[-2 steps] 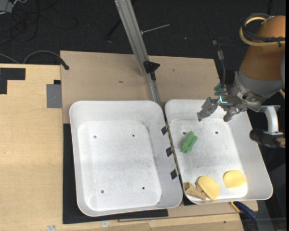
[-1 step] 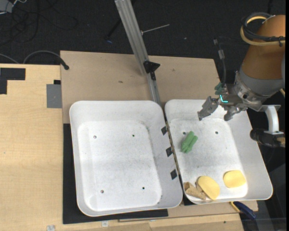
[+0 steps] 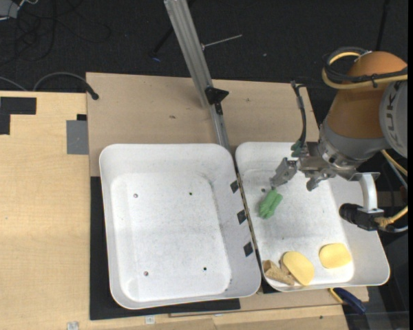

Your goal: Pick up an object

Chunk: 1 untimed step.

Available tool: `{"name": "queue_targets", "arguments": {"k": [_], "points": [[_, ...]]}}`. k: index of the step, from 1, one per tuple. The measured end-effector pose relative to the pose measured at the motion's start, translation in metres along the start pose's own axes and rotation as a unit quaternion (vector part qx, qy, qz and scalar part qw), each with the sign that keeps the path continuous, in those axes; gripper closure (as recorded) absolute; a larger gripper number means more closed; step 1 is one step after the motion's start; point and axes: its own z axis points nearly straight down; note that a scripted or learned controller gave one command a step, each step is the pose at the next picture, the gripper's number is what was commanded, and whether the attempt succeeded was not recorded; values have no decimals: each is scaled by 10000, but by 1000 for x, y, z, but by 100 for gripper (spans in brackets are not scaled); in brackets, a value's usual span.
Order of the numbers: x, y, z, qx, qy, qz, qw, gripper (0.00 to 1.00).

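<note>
Left bin: large white tray, centre-left of the frame. Right bin: white tray beside it, centre-right. Arm: grey with orange band, upper right. Gripper: over the right bin's upper part, fingers spread, nothing between them. Green object: just below-left of the gripper. Two yellow objects: bin's lower edge. Tan piece: lower-left corner of that bin.

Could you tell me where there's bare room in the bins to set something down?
The left bin offers a bare floor. In the right bin, the gripper and green object crowd the upper half; yellow pieces crowd the near edge.
</note>
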Motion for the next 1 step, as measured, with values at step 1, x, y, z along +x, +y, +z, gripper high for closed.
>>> {"name": "queue_targets", "arguments": {"k": [1], "points": [[-6,-8,56,4,0,6,10000,0]]}}
